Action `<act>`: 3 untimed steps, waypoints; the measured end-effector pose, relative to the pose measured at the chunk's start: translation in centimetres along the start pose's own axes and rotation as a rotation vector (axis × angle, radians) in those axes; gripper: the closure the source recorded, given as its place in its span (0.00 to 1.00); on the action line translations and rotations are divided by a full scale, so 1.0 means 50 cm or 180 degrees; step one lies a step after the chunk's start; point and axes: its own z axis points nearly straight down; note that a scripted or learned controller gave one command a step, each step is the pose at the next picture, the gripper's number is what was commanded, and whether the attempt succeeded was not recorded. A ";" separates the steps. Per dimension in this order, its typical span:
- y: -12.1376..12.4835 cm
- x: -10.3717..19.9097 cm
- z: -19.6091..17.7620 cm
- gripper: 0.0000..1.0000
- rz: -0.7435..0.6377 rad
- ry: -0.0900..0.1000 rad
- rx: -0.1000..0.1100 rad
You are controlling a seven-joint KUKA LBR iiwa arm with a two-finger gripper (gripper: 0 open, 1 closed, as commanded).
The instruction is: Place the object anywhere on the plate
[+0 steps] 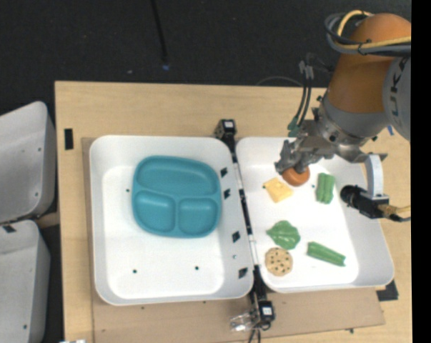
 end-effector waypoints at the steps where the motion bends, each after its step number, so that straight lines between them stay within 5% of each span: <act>1: 0.022 0.119 0.018 1.00 -0.0001 0.0000 0.0004; 3: 0.059 0.309 0.103 1.00 0.0003 0.0001 0.0016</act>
